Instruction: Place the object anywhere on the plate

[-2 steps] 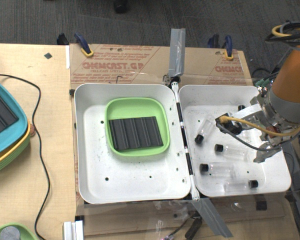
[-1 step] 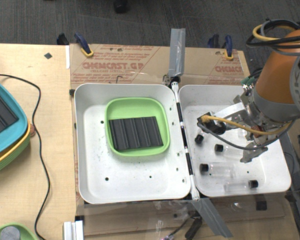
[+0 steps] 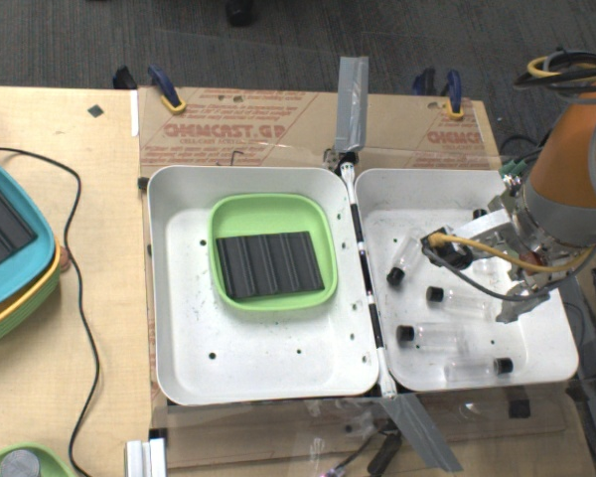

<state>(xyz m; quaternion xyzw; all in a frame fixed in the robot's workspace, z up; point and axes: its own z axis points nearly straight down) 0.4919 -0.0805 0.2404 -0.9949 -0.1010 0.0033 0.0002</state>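
Note:
A green square plate sits in the left white bin, and a dark ribbed rectangular mat lies flat on it. In the right bin several small clear tubes with black caps lie scattered, such as one at the front and one near the left wall. My gripper hangs low over the right side of this bin, right of the tubes, below the grey and orange arm. Nothing shows between its tips.
A blue and yellow stack of dishes stands on the wooden bench at the far left, with a black cable running past it. Cardboard with clamps lies behind the bins. A grey divider separates the two bins.

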